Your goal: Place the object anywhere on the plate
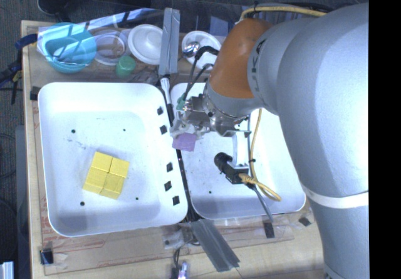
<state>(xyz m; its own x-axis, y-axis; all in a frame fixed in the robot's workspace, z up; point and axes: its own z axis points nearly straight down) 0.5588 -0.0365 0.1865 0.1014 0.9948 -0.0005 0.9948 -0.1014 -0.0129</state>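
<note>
The pincer (187, 128) is clamped on a small purple block (186, 141), hanging squarish with no clear long axis, above the right bin (282, 202).

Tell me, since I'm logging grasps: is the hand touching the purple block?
Cannot tell. In the camera view the purple block sits directly under the hand at the right bin's left edge, with no visible gap, but the contact itself isn't plain.

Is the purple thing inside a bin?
Cannot tell for sure. The purple thing sits just under the gripper, over the dividing edge between both bins.
</note>
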